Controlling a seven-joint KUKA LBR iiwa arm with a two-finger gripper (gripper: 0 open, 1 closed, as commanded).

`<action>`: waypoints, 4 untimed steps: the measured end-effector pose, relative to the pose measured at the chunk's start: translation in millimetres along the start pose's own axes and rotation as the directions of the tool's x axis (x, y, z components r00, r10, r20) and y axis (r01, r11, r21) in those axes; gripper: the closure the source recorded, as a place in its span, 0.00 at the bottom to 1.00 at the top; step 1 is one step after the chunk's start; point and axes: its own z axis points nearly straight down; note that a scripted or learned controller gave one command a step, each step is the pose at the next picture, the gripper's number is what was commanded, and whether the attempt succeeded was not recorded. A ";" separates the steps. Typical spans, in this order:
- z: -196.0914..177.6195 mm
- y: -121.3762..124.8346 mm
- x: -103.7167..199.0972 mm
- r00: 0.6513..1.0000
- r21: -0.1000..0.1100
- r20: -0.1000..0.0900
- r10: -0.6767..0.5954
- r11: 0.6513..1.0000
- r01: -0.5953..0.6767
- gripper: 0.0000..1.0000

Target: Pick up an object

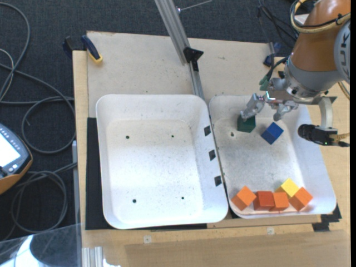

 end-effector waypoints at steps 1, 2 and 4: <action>-3.0 0.9 -0.3 1.000 -0.006 0.001 0.001 1.000 -0.001 0.00; 60.5 1.1 2.6 1.000 0.001 0.000 0.000 1.000 0.000 0.00; 135.7 -2.3 -0.6 1.000 -0.002 0.000 0.001 1.000 -0.001 0.00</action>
